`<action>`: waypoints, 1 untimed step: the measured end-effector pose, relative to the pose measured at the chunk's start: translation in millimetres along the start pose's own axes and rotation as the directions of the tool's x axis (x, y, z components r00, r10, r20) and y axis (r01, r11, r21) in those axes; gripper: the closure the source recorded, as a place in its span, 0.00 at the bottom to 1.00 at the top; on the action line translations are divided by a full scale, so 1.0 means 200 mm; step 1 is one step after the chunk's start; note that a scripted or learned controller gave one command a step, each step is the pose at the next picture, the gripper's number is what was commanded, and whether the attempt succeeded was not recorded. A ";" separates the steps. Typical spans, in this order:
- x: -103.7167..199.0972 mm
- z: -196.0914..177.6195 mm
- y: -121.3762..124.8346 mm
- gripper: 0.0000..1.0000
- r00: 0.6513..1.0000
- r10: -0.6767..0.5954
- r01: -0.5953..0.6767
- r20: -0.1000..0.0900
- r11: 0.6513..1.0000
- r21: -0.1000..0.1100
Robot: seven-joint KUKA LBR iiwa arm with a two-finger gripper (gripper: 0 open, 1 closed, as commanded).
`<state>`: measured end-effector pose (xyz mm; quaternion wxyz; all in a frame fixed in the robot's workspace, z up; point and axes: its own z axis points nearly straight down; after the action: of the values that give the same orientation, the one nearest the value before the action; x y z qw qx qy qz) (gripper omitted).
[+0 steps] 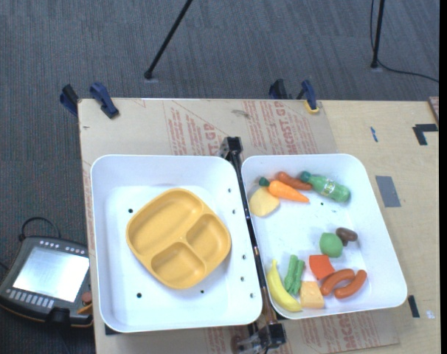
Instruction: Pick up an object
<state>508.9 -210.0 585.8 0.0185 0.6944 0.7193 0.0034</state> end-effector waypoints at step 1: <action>0.00 -0.05 0.01 1.00 1.000 -0.007 0.007 0.003 1.000 -0.005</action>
<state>511.4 -209.2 595.4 0.0213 0.6920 0.7216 0.0041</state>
